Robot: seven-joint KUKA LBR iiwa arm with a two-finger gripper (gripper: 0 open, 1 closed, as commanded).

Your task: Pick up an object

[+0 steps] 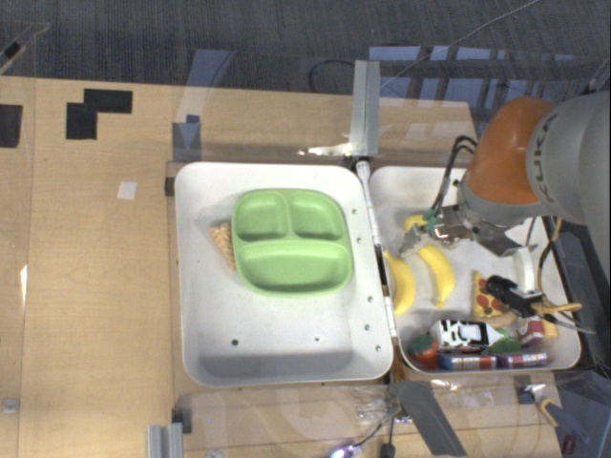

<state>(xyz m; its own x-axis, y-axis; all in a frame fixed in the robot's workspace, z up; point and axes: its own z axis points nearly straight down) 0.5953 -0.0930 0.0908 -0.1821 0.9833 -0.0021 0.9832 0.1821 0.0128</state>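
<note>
Item: gripper (431,232), low over the right bin (382,284), at its upper middle. From my seat I cannot tell whether the claw is parted or closed; nothing visibly sits in it.

Item: two bananas (420,275), side by side directly below the gripper, the nearest candidates.

Item: pizza-slice toy (487,303), assorted clutter along the near wall.

Item: green tray (289,239), left bin (286,351).

Step, as I judge: approach. Next: descend squarely onto one banana and close.
</note>
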